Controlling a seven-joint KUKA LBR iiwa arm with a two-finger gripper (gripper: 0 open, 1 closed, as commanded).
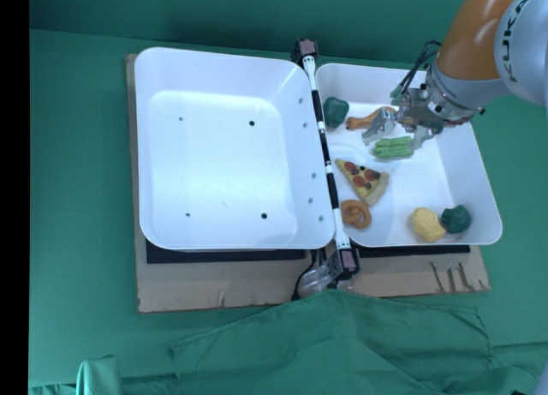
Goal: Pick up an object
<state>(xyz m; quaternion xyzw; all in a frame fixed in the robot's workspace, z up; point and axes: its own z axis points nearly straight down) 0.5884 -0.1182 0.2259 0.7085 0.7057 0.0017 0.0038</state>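
Camera view cuts the arm (505, 25) off at the right edge. Gripper (401, 130) hangs low over the right bin (479, 183), fingers spread, nothing between them; green beans (393, 147) lie just beneath, drumstick (370, 116) beside. Whether a fingertip touches the beans is unclear.

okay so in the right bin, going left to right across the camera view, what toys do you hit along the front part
Pretzel → pizza slice → yellow corn → dark green vegetable, touching the corn.
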